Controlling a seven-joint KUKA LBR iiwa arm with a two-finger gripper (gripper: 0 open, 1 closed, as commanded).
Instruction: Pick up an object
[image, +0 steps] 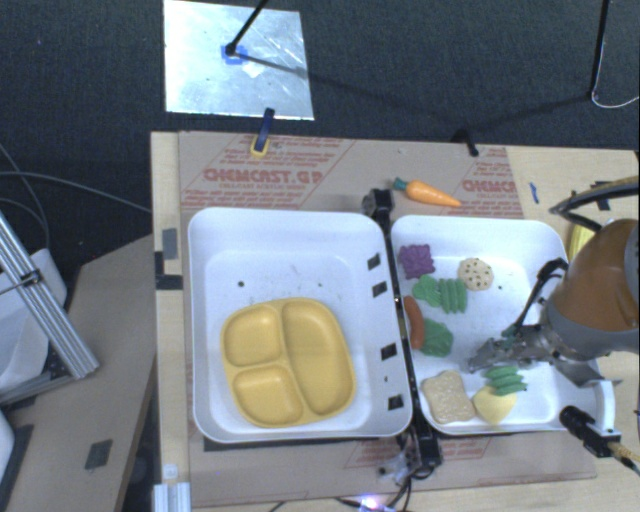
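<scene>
I have the end effector (497, 352) low inside the right-hand shallow white bin (535, 237), toward its near right corner, with the grey arm and its orange band (600, 280) coming in over that bin's right edge. Whether it is spread or pressed together I cannot tell from this slant.

The nearest candidate is a small green ridged toy vegetable (506, 378), lying just on the near side of the end effector, possibly touching it (hard to separate the two at this angle). Its long axis runs roughly along the bin's near edge, left to right. Just beyond it toward the near edge sits a pale yellow wedge-shaped toy (493, 405), and beside that a tan slice of toy bread (447, 395).

So my judgement: the coming move turns on a short shift toward the near edge, closing across the green piece's short width.

The left-hand white bin (290, 235) holds a yellow three-compartment plate (287, 360). An orange toy carrot (430, 192) lies on the cardboard-covered surface (330, 170) past the bins' far edge, and the floor beyond is dark carpet.
</scene>
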